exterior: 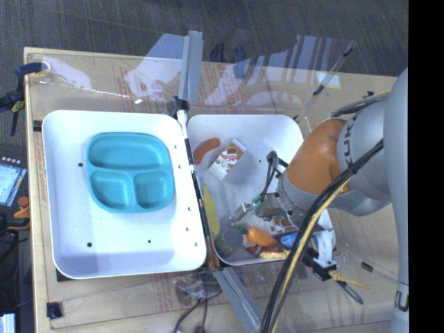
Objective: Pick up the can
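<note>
In the right bin (277, 127), the can (227, 242) appears as a dull grey-green round shape at the front left corner. It is partly hidden among other items. My gripper (251, 211) reaches down into the front half of that bin. It hangs below the orange wrist band (316, 161), just up and to the right of the can. Clutter and cables hide its tips.
The right bin also holds a reddish sausage (206, 149), a small red-and-white carton (227, 159), a yellow piece (210, 215) along the left wall, an orange item (261, 236) and a blue one (292, 240). In the left bin (59, 186) lies a teal divided tray (130, 170).
</note>
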Tool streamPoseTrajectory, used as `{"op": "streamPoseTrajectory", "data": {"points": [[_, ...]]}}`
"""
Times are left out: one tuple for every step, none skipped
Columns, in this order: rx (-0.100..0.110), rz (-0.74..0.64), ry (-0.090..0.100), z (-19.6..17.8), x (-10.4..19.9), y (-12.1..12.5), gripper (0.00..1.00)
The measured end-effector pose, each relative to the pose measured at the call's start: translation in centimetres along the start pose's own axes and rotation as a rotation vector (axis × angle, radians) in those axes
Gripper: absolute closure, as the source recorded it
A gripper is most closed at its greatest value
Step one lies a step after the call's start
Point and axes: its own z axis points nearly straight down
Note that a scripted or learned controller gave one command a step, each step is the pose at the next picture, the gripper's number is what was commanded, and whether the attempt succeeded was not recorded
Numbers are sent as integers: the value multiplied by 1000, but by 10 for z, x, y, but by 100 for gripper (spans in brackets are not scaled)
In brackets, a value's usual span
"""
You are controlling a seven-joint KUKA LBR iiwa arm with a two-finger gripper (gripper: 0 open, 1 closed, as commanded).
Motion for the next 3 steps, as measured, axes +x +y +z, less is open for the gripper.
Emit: {"op": "streamPoseTrajectory", "data": {"points": [[0, 78, -2, -182, -35, 36, 0], [4, 120, 0, -176, 51, -7, 0], [5, 109, -2, -104, 53, 68, 0]]}}
